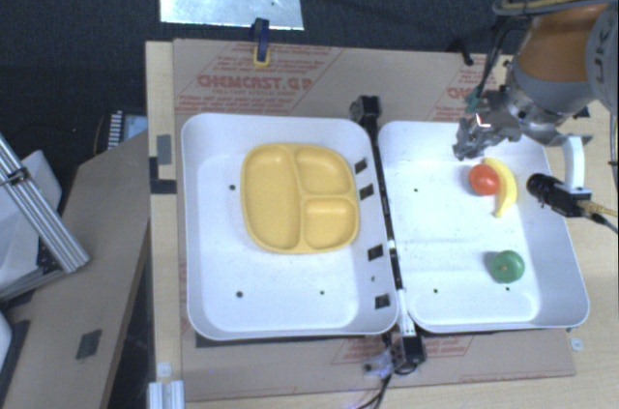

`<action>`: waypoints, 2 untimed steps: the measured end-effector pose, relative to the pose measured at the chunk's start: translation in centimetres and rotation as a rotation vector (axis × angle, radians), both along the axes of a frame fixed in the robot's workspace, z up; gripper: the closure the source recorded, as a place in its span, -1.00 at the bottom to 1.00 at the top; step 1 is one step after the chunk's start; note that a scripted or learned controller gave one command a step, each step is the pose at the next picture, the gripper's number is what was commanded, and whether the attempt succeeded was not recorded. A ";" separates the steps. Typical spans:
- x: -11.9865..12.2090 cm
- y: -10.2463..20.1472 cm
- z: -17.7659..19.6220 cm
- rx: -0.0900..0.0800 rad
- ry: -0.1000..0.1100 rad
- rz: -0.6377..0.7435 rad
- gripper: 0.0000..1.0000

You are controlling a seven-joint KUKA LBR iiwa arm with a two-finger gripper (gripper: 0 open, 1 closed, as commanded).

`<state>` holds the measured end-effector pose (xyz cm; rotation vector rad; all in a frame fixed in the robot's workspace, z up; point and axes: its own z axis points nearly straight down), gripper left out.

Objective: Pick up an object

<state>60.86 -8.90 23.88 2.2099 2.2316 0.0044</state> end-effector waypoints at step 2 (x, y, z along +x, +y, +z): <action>-2.3 11.2 -0.6 0.001 0.003 0.000 1.00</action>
